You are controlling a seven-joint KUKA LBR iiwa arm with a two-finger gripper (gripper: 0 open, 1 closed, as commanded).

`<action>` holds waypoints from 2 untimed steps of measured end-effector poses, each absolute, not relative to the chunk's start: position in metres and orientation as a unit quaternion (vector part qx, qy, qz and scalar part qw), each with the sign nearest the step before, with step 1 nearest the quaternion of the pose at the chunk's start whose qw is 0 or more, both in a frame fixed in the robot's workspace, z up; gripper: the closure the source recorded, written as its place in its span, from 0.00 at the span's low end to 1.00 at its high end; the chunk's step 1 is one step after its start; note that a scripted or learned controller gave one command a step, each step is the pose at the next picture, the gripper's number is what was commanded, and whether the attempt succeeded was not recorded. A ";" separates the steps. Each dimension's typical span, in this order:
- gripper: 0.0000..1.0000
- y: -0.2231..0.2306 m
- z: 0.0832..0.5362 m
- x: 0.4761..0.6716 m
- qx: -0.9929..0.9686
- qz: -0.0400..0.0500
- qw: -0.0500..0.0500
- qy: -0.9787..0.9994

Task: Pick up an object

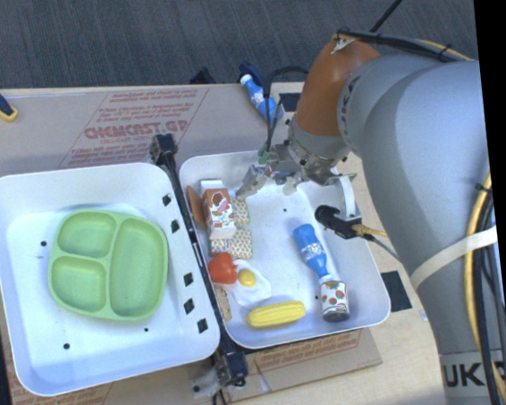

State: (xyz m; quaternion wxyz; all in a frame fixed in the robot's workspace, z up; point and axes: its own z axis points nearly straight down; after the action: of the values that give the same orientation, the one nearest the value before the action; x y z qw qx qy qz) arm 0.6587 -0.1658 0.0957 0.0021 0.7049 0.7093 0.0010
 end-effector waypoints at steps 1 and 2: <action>1.00 -0.165 0.106 0.659 0.703 0.001 0.001 0.711; 0.00 -0.165 0.105 0.659 0.703 0.001 0.001 0.711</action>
State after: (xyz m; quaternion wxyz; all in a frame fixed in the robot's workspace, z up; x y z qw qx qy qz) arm 0.6589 -0.1647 0.1055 0.0008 0.7034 0.7108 0.0007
